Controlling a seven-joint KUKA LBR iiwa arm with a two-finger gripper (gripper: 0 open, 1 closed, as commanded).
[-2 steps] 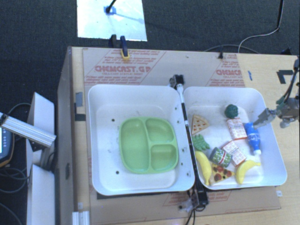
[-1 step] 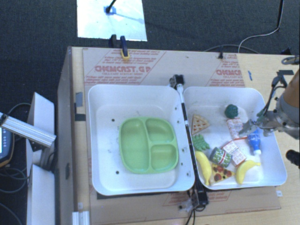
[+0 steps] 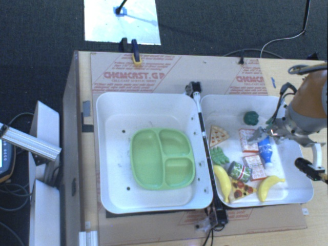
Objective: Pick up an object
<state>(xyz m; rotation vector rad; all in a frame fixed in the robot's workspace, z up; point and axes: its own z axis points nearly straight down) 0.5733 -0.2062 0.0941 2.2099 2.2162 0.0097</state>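
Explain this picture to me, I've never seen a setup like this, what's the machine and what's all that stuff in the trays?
This is one camera above a bench, looking down at a slant. The grey and orange shape at the right is a robot arm; its end effector hangs over the right bin, near a blue bottle. I cannot tell whether it grips anything. That bin also holds toy food: two bananas, pizza slices, a green ball, a small can and some packets. The left bin holds a green divided plate. The arm's job is to pick something up.

Robot lab: bench (image 3: pixel 154 70) with two white bins (image 3: pixel 110 111), cables (image 3: pixel 287 37), toy food (image 3: pixel 221 176).
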